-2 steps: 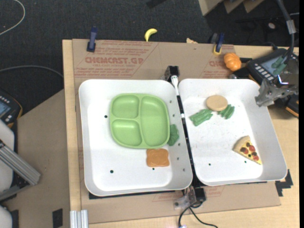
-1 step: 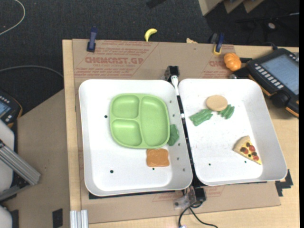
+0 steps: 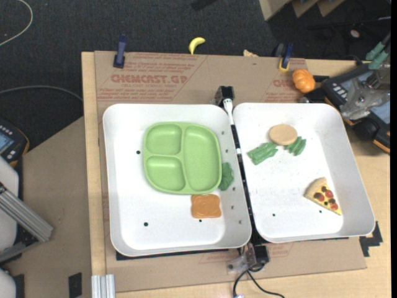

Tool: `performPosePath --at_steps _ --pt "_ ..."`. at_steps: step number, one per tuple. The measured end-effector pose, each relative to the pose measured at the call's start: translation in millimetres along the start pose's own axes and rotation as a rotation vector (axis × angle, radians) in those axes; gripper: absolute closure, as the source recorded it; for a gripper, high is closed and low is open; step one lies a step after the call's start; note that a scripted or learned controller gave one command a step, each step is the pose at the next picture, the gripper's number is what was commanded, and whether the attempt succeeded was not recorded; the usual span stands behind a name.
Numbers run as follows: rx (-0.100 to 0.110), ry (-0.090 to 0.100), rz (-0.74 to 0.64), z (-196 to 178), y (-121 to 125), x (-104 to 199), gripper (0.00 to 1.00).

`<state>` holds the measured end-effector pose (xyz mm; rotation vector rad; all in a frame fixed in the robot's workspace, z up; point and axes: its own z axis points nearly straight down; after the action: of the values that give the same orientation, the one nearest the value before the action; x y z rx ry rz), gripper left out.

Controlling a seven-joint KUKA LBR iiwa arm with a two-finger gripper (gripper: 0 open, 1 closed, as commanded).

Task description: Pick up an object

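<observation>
Green toy piece [image 3: 226, 176] in the left bin [image 3: 124, 166] is half tucked under the right edge of the green divided plate [image 3: 183, 157], and I cannot make out what it is. Grey and black hardware at the right edge, just off the right bin's [image 3: 356, 185] upper corner, I take for the claw [image 3: 363, 98]. It is crowded and partly cut off by the frame, so I cannot tell its state. It holds nothing that I can see and touches none of the bin items.

An orange-brown toast slice [image 3: 206, 206] lies just below the plate, near the left bin's front wall. In the right bin, a tan round biscuit [image 3: 283, 135] sits touching one green bean pod [image 3: 299, 146], with a second pod cluster [image 3: 262, 153] just beside it. The pizza slice [image 3: 324, 196] lies well apart from these, close to the right wall, with bare floor around it. A small orange fruit [image 3: 303, 80] rests on the cardboard-covered tabletop [image 3: 155, 79].
</observation>
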<state>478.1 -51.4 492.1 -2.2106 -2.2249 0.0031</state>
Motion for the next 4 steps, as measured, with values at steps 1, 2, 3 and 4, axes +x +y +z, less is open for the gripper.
performPosePath --at_steps 1,2,3,4 --pt "0.007 -0.001 0.002 104 2 40 1.0" --pt "-0.013 -0.003 0.006 48 2 33 1.0" --pt "-0.015 0.002 -0.006 -15 2 141 1.0" --pt "0.012 -0.005 0.01 129 1 118 1.0"
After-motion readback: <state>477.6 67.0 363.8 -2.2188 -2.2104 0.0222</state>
